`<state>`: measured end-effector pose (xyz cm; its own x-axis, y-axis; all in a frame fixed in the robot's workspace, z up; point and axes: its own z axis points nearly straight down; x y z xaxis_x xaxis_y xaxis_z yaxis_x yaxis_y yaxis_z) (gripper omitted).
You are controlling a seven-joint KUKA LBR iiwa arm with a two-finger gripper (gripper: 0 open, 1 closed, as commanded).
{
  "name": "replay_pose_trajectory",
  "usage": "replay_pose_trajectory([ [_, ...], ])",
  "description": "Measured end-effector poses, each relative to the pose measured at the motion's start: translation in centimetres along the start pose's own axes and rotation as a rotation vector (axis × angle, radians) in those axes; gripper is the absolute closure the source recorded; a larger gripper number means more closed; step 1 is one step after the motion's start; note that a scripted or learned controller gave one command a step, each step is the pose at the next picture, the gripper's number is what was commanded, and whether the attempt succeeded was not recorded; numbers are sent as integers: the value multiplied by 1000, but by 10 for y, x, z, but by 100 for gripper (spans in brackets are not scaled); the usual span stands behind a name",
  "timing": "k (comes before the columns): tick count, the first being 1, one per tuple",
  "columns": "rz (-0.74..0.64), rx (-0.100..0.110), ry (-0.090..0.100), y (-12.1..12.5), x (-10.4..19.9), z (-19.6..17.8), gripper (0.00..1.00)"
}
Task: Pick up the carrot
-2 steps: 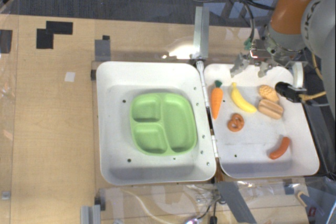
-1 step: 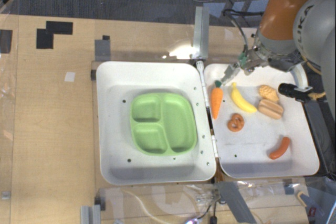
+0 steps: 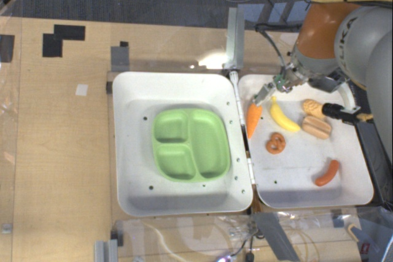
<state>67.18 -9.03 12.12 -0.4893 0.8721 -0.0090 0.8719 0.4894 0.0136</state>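
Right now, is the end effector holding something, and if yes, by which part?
Nothing is held. The end effector hangs above the carrot's top end at the right bin's left wall, and nothing sits between its fingers.

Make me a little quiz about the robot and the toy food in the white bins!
1. True or false: the carrot lies on the green plate.
2. Which food lies nearest the carrot? A) sausage B) banana C) bread roll
3. Fill in: the gripper hovers just above the carrot's ____ end.

Key
1. False: it lies in the right bin, against its left wall.
2. B
3. upper
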Motion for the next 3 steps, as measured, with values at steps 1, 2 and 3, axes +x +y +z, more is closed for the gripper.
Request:
replay_pose_trajectory([
  [1, -185, 12, 1, -3, -9, 9, 0],
  [2, -322, 3, 3, -5, 16, -68, 0],
  [3, -192, 8, 7, -72, -2, -9, 0],
])
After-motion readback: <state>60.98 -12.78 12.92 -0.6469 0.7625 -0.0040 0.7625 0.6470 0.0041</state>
